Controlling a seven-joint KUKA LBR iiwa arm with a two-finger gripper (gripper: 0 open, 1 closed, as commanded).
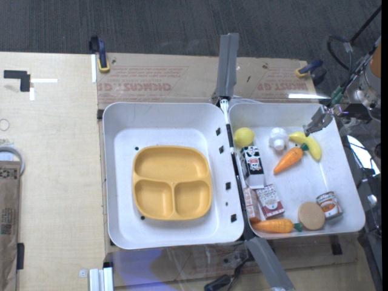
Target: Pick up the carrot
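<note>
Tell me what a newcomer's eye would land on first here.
First, the yellow divided tray, alone in the left bin. Next, the cluster of toy food in the right bin: a carrot near the middle beside a banana, a second carrot along the front edge. The gripper hovers over the bin's far right corner.

An orange carrot [288,159] with a green stem end is lying on its side in the right bin [347,174], tilting diagonally, its green end pointing up-right and its tip down-left. A second orange carrot [274,225] is lying almost level along that bin's near wall, its green end pointing right.
</note>
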